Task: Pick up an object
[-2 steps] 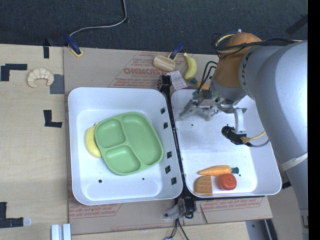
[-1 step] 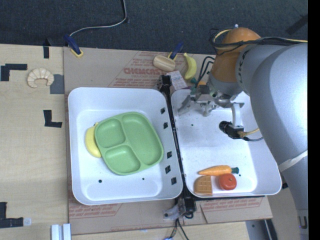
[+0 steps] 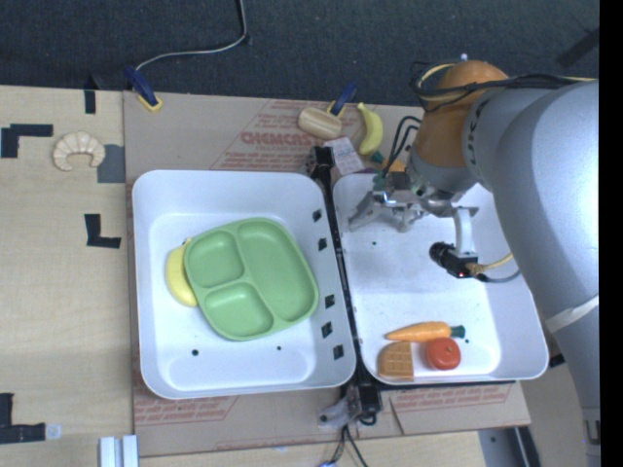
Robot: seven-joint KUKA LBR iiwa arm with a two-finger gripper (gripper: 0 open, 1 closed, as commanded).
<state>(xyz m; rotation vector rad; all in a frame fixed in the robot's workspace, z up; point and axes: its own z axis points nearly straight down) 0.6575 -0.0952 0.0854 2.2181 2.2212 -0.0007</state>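
The gripper (image 3: 389,207) hangs near the right bin's (image 3: 516,358) bare upper-left corner.

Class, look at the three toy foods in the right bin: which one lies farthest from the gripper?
The waffle, at the bin's bottom edge. The carrot lies above it and the tomato to its right, both closer to the gripper near the top of the right bin.
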